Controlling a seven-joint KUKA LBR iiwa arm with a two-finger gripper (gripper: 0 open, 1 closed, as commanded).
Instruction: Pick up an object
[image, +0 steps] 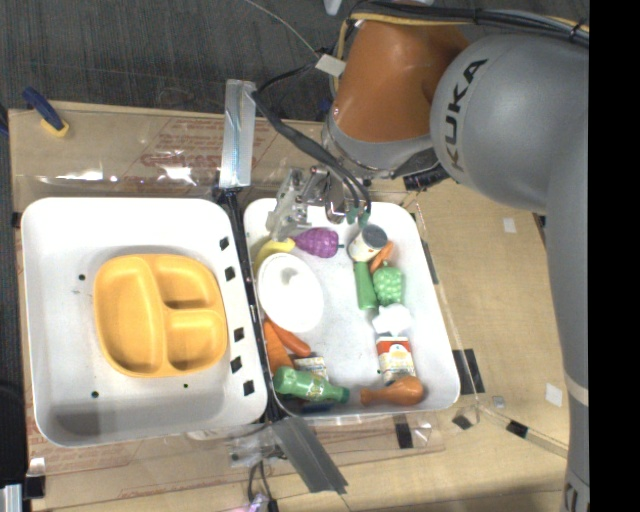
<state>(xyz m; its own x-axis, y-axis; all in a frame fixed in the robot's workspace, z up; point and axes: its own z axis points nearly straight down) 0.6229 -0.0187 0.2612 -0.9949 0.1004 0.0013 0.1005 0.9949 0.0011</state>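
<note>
The gripper (300, 205) hangs over the far left corner of the right bin (437, 330), just above a purple grape bunch (317, 242) and a yellow toy (273, 247); nothing sits between its fingers, and how wide they stand cannot be told. A white bowl (290, 292) lies nearby. The left bin (50, 300) holds a yellow divided plate (160, 312)

Robotics lab: KUKA arm (500, 110) over taped bench (500, 300), two white bins (40, 300), toy food.
</note>
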